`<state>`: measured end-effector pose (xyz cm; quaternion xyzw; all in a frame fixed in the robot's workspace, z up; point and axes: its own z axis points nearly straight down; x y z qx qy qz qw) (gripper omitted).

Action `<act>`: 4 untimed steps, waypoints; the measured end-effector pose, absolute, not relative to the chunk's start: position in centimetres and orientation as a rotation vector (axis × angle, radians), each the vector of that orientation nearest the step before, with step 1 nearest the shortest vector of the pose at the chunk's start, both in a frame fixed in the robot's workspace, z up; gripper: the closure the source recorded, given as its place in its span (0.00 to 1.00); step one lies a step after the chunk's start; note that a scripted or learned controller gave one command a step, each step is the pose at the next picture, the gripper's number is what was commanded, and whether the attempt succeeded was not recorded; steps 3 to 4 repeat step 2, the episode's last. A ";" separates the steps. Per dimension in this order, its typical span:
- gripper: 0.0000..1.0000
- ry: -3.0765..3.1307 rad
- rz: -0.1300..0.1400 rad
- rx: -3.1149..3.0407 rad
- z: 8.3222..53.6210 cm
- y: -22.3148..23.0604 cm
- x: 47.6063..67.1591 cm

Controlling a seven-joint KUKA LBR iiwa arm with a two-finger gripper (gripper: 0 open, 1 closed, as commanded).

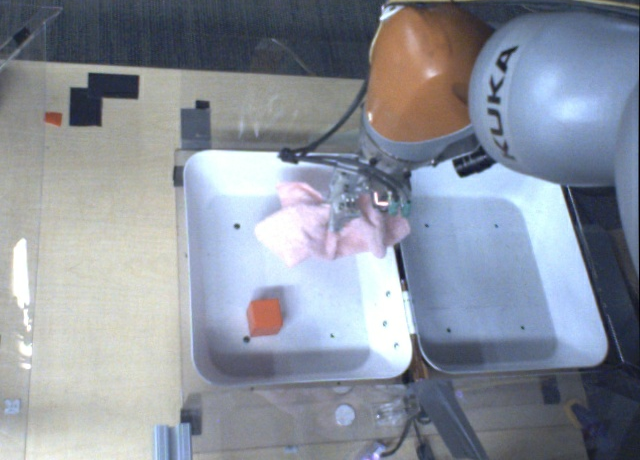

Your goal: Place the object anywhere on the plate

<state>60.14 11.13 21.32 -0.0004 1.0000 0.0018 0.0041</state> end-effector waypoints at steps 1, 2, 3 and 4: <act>1.00 3.134 0.006 -0.003 21.9 16.3 59.5; 0.00 3.134 0.007 -0.003 21.9 16.3 59.5; 0.00 3.134 0.007 -0.003 21.9 16.3 59.5; 0.00 3.134 0.007 -0.003 21.9 16.3 59.5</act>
